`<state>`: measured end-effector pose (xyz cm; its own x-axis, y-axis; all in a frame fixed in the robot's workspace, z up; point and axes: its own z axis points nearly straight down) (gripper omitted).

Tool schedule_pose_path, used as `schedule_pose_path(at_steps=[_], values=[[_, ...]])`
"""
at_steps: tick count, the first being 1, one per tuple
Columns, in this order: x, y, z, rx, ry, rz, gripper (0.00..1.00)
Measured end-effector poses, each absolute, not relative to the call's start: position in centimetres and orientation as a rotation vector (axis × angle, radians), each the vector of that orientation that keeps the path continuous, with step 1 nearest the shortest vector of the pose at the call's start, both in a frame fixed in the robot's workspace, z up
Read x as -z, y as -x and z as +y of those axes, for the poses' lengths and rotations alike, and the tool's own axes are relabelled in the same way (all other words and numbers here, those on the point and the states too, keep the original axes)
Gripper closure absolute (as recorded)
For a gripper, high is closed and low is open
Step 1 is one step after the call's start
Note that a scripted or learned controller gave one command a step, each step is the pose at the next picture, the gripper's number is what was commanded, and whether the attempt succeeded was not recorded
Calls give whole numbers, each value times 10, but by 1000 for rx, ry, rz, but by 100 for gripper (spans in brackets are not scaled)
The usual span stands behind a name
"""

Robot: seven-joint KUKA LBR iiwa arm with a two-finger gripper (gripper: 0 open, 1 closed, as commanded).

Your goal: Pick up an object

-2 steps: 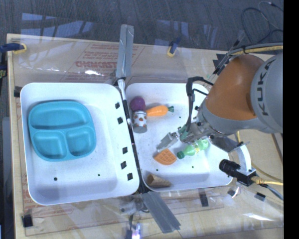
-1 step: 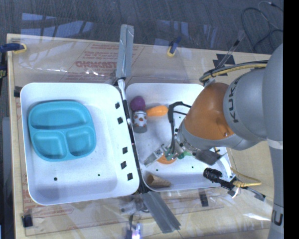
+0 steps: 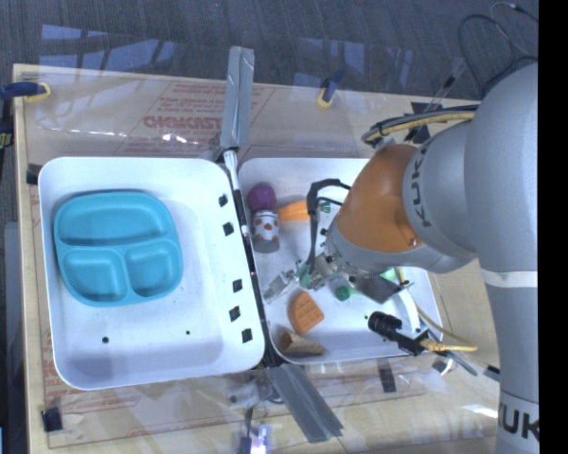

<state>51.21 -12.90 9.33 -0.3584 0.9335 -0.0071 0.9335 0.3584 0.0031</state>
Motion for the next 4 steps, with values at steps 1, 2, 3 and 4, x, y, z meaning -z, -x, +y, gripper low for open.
schedule_pose_path(at_steps=[1,2,3,4], values=[[-92,-478,-129,6,-1753,2598,0],[-100,-478,-127,5,-1748,2610,100],[-100,-478,-128,7,-1749,2608,0],[-108,-479,-128,8,-1743,2615,100]])
